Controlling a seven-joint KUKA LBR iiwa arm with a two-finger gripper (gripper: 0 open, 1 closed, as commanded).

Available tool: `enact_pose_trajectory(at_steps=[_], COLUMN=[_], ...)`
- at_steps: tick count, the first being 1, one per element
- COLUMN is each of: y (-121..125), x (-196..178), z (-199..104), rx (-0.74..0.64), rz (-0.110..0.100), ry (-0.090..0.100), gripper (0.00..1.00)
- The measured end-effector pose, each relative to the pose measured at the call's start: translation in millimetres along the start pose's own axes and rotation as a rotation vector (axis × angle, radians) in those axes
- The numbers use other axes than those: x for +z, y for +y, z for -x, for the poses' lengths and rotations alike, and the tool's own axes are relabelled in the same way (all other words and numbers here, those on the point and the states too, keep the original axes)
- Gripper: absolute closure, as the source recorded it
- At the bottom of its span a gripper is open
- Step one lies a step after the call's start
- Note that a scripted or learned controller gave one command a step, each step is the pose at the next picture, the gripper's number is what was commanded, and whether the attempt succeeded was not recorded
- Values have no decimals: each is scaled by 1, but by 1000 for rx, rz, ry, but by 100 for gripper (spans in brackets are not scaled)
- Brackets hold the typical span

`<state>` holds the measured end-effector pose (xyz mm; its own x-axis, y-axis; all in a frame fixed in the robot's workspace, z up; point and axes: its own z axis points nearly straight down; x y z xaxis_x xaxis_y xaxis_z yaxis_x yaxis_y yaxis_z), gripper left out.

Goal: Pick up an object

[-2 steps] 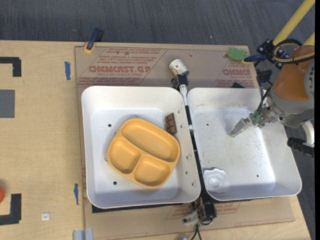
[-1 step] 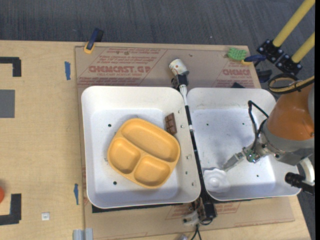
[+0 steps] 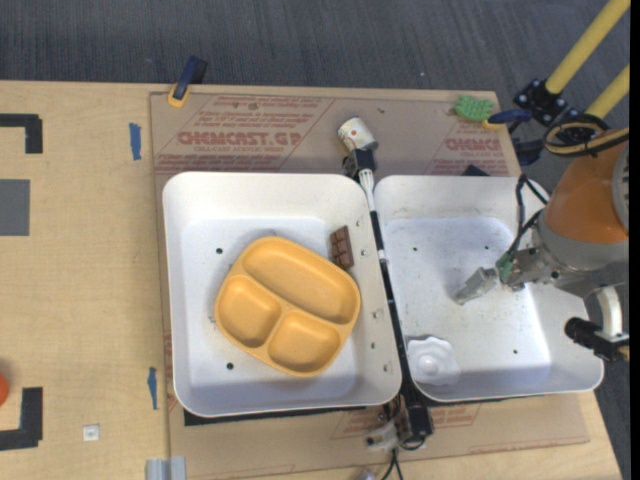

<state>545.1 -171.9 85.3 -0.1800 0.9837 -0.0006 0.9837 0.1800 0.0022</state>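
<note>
While the gripper (image 3: 470, 288) hung low in the right bin (image 3: 520, 363), its grip state could not be told. Candidates: white object (image 3: 432, 356), right bin's near-left corner; yellow divided tray (image 3: 288, 304) and small brown piece (image 3: 341, 247), left bin (image 3: 195, 268), probably beyond easy reach.

- The light is bright, even and soft, with no harsh hot spots.
- The two white bins (image 3: 190, 268) look nearly washed out, with little surface detail.
- The yellow tray (image 3: 288, 304) casts a narrow, soft shadow along its lower left side.
- The arm (image 3: 585, 223) at the right edge and its gripper (image 3: 475, 286) look slightly blurred.
- The picture is low in resolution; the cardboard (image 3: 240, 133) lettering reads soft.
</note>
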Motion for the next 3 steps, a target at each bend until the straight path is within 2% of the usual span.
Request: enact_pose_trajectory(at_steps=[1,2,3], y=[68,-16,-15], x=[0,0,-10], z=[-59,-61,-62], rx=[39,-64,-63], rz=[1,-1,0], ry=[2,0,1], gripper=[0,0,100])
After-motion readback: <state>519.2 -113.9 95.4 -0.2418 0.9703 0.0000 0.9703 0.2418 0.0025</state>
